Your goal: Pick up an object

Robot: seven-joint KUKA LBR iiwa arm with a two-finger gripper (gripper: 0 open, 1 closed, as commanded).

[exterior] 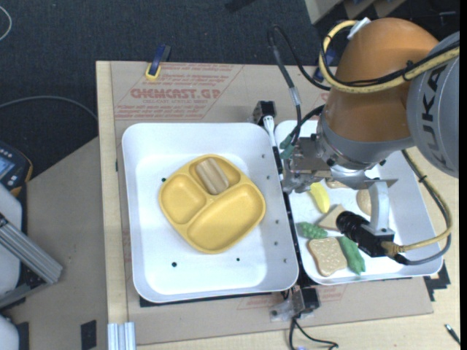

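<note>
Presently, contents of the bench as seen from above.

Left bin (pixel 139 195): shallow, white, holding one yellow divided plate (pixel 211 204) set near its middle. One upper compartment of the plate carries a small tan ridged piece (pixel 211 174), possibly toy bread; the other compartments are bare.

Right bin (pixel 419 203): white, largely covered by the arm (pixel 372 79), whose orange band and grey wrist hang over its upper half. Items visible in it: a small yellow piece (pixel 319 197) just below the wrist; a green piece (pixel 313 230) near the bin's left wall; a toast-like slice (pixel 326 257) at the lower left; a second green piece (pixel 352 254) lying against the slice's right side; a pale tan piece (pixel 363 199) partly hidden behind the arm's hardware. A black cylindrical fitting (pixel 356 227) with a cable sits just above the slice.

Gripper (pixel 300 172): metal head at the dividing edge between the two bins, above the yellow piece. Whether the claw is spread or pressed together cannot be told; nothing is seen between it.

Base: brown board (pixel 175 90) with red print under both bins, a blue-and-yellow clip (pixel 155 63) at its upper edge.
</note>
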